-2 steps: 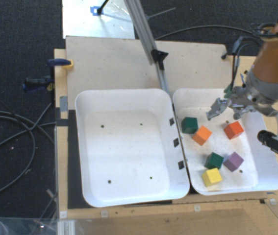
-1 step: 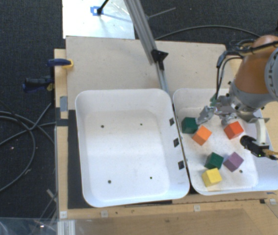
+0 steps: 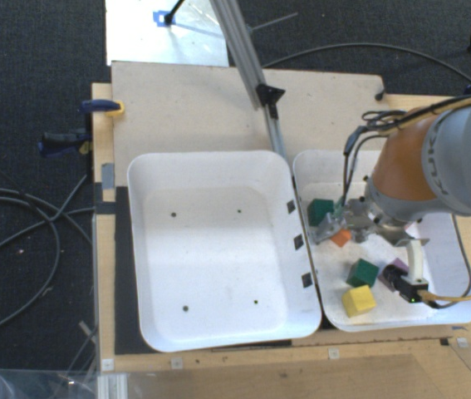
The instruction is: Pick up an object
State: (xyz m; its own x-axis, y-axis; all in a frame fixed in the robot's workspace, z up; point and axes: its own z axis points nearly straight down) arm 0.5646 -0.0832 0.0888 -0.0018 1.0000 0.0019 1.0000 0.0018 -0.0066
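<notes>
The arm (image 3: 434, 160) reaches in from the right over the right-hand bin (image 3: 459, 248); its pincer (image 3: 332, 225) sits low at that bin's left side, between a dark green block (image 3: 321, 210) and a small orange block (image 3: 340, 238) (whether it grips either I cannot tell); nearer the front lie a second green block (image 3: 363, 273), a yellow block (image 3: 358, 301) just beside it, and a purple piece (image 3: 396, 266); the left bin (image 3: 210, 248) rests alongside on the tabletop (image 3: 185, 106).
</notes>
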